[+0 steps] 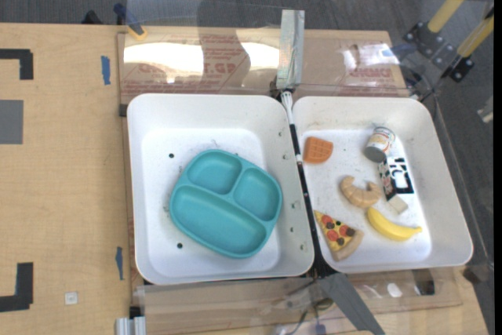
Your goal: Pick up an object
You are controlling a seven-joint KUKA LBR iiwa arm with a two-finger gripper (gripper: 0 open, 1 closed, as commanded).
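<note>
Nearest the camera, a toy pizza slice [339, 233] lies in the right bin [447, 192] at its front left corner, with a yellow banana [391, 225] just to its right. A little farther back sit a tan croissant [358, 192] and, beside it, a small black-and-white object [397, 175] too blurred to identify. Behind these, an orange waffle-like piece [318, 150] rests near the divider, and a small can [379, 143] lies tipped toward the bin's rear. The left bin [149, 137] holds a teal divided plate [226, 202], resting slightly tilted across its floor. Both bins stand side by side on the surface [55, 169]. The gripper's state cannot be told here.
</note>
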